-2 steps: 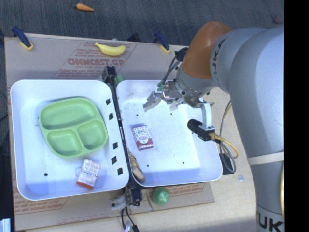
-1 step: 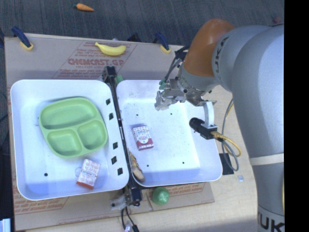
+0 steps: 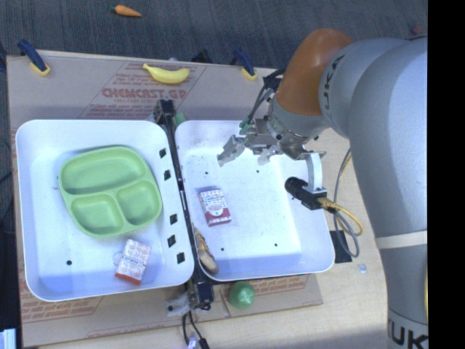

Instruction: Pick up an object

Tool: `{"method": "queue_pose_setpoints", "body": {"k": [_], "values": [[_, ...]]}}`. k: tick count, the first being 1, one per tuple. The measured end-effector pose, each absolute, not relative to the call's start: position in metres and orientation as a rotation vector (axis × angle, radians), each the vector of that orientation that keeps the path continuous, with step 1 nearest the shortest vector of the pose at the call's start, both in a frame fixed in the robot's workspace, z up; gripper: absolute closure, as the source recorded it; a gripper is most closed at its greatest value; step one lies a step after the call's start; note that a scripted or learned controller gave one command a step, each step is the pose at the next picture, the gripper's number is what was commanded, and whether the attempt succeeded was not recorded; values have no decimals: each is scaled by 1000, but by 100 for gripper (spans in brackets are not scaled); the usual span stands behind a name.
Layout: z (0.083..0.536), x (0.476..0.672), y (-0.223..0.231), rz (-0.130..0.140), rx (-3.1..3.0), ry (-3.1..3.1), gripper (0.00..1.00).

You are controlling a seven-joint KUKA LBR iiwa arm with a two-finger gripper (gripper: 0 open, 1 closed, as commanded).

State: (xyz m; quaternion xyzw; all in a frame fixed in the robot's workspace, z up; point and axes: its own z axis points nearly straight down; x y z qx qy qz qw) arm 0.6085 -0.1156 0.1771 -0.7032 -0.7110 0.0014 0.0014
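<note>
Left bin (image 3: 29,195): green divided plate (image 3: 110,190) and small orange packet (image 3: 133,260) are held. Right bin (image 3: 309,249): red-and-white carton (image 3: 215,206) is left lying flat, unlifted. Gripper (image 3: 243,145): poised above the right bin's far side, apart from the carton; fingers spread, nothing clasped. Pick is judged not yet begun

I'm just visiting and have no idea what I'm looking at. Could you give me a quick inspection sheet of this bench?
Surface: cardboard sheet bearing left bin and right bin.
Job's things: red box in right bin; orange-white box and green divided plate in left bin.
Clutter: banana on cardboard behind bins; green ball in front; brownish item at right bin's left edge.
Grippers: gripper above right bin's back, nothing between its fingers.
Cables: yellow cable beside right bin.
Surroundings: dark carpet, orange item on it; blue clamps.
</note>
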Motion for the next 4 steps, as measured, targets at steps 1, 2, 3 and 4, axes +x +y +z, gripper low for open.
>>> {"method": "queue_pose_setpoints", "body": {"k": [1, 2, 3, 4], "values": [[230, 657, -109, 0, -2215, -2226, 0], [244, 657, -166, 1, -2218, -2225, 0], [244, 657, -165, 1, -2216, -2225, 0], [244, 657, -165, 1, -2216, -2225, 0]]}}
